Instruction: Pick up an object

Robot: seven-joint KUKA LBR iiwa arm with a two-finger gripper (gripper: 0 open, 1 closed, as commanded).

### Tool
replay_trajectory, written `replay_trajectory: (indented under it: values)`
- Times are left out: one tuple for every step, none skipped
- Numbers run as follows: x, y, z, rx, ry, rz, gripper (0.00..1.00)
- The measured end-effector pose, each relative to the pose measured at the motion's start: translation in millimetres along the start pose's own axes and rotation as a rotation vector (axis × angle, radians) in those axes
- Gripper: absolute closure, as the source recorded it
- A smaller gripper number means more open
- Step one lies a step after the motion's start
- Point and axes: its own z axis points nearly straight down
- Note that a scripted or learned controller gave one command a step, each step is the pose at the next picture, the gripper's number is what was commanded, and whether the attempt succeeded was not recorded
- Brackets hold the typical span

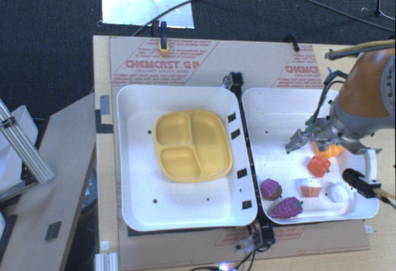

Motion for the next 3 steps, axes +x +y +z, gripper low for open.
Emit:
replay_trajectory:
  values:
    - [0.5,0.4,51.9,-0.002,0.0,0.0,0.0]
    - [0.0,1.6,38.8,-0.007,-0.002,0.0,1.0]
    - [4.8,12.2,-14.3,-0.01,-0.002,-0.004,1.0]
